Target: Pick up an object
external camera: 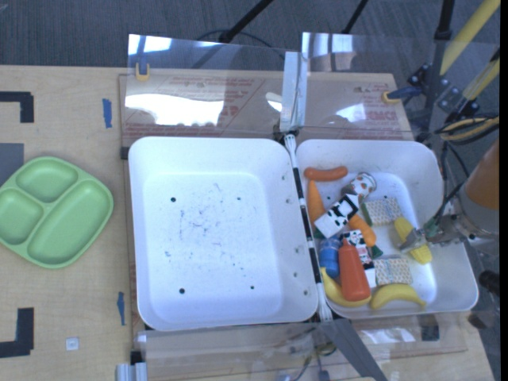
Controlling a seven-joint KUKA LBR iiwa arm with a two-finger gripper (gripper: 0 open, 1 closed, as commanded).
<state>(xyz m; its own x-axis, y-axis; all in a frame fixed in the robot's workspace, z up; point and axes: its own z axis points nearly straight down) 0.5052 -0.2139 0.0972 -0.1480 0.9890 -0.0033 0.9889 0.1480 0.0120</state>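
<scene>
Camera view looks down on a pale wooden bench (71,117) bearing two shallow white bins side by side. No brand or label can be read; faint blue scribbles mark the floor of the left bin (159,173), too thin to make out as writing.

The right bin (421,169) holds a crowd of small toy things. A smooth orange sausage (326,172) lies near its far edge, with an orange carrot (315,202) below it by the left wall. A black-and-white block (337,213) lies at a tilt near the middle, a round white and brown ball (363,184) just beyond it. A red-orange bottle (354,272) lies toward the near edge, a blue piece (329,258) just to its left. Two flat squares with a speckled, sponge-like face sit in the right half — one (382,209) farther back, one (393,271) nearer. A curved yellow banana (398,295) rests along the near edge.

The gripper (418,243) comes in low over the bin's right side, its tip at a small yellow piece (403,228); I cannot tell how it is set, nor whether it touches that piece.

At the bench's left edge sits a glossy green plate (52,211) with three compartments — well apart from the bins.
</scene>
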